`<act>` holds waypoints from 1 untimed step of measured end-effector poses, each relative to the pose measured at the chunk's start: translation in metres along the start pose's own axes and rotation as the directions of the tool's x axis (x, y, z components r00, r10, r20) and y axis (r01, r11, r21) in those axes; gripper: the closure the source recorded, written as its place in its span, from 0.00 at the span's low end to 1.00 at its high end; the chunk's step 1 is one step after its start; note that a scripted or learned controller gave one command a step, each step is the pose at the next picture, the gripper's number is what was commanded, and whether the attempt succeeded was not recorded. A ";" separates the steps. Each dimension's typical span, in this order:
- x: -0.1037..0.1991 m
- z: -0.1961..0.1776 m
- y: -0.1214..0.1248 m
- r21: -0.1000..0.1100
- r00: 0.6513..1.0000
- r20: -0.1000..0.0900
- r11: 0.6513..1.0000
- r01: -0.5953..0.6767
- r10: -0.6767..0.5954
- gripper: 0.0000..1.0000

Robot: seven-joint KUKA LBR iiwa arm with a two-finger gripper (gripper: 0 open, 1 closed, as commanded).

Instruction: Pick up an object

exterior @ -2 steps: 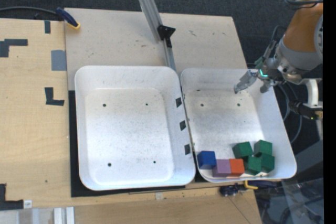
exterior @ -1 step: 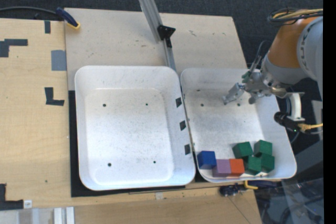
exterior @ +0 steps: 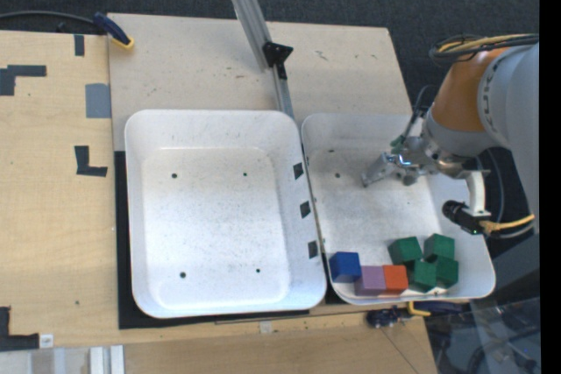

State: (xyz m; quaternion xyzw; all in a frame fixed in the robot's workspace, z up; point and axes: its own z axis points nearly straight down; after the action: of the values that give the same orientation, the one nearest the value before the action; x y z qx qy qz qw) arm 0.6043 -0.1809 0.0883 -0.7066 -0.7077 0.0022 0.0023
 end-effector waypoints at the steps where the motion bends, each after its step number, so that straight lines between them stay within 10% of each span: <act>1: 0.001 -0.013 0.001 -0.004 1.000 0.000 1.000 0.002 -0.002 1.00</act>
State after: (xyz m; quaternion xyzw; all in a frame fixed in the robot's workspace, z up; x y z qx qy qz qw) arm 0.6057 -0.1801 0.1013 -0.7060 -0.7082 0.0006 0.0010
